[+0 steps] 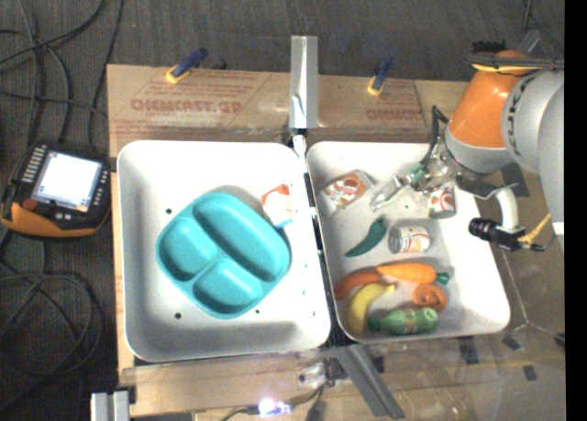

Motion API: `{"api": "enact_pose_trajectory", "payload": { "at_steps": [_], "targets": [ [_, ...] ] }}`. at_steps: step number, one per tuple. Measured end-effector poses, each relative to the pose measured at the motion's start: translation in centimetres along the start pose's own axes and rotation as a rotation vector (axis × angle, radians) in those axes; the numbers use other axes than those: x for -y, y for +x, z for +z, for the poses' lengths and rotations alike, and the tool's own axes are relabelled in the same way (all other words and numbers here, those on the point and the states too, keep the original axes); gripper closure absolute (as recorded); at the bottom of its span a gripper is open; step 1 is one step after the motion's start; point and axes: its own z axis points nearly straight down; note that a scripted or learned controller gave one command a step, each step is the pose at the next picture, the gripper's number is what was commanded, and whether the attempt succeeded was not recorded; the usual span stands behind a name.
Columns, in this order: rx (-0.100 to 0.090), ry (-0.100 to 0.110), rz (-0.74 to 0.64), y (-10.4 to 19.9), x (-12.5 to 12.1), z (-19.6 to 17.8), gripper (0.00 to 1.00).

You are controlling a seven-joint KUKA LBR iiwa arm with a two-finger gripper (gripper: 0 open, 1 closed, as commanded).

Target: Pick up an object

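Two white bins sit side by side on the counter (pixel 128 116), their inner walls meeting along a thin seam at mid-frame. The left bin (pixel 138 190) holds a teal divided plate (pixel 223 252) tilted across its middle, with bare floor along the upper and left walls; a small red-and-white packet (pixel 277 204) lies against its right wall, touching the plate's upper right edge. The right bin (pixel 495 304) is crowded. The arm (pixel 500 116) enters from the right of the frame, its orange band above the bin's upper right corner, and the tool (pixel 410 181) lies low over the upper middle of this bin; whether its fingers are spread or closed cannot be told. Just left of the tool is a red-and-white snack bag (pixel 347 189); just right, near the right wall, a red-and-white carton (pixel 442 199). Below the tool lie a green pepper (pixel 369 237) and a small can (pixel 410 240) on its side, close together. The lower part is packed: a carrot (pixel 408 273), a banana (pixel 369 304), a small orange fruit (pixel 429 297) and a green vegetable (pixel 404 321) touch or nearly touch one another, against the lower wall. Open floor in this bin remains along the left wall and at the upper left corner. A teach pendant (pixel 60 190) rests at the frame's left edge, well apart from the bins.
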Motion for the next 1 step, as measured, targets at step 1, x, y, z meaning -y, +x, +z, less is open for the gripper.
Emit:
{"api": "enact_pose_trajectory", "payload": {
  "at_steps": [1],
  "targets": [
    [0.019, 0.017, -0.006, 0.72, 3.77, -3.08, 0.00]
  ]
}}
